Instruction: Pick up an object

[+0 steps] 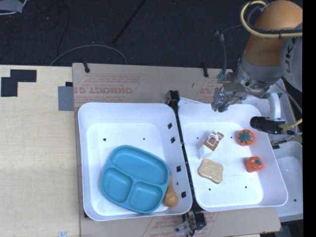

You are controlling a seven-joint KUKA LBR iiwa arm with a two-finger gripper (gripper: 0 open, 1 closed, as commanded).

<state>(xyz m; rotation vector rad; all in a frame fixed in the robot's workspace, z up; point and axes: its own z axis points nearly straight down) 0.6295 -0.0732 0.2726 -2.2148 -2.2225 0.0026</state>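
The right bin (269, 189) holds a tan slice of toast (211, 170), a small white and orange-brown carton-like toy (213, 140), and two orange-red toy fruits (245, 137) (254, 164). My gripper (220, 104) hangs over the bin's far edge, above and behind the carton toy, apart from every object. Nothing shows beneath it.
The left bin (94, 127) carries a blue divided plate (134, 178) with a tan pear-shaped toy (170, 195) wedged at its right side against the divider. A black clip (172, 96) sits at the far end of the divider. Cardboard lies under both bins.
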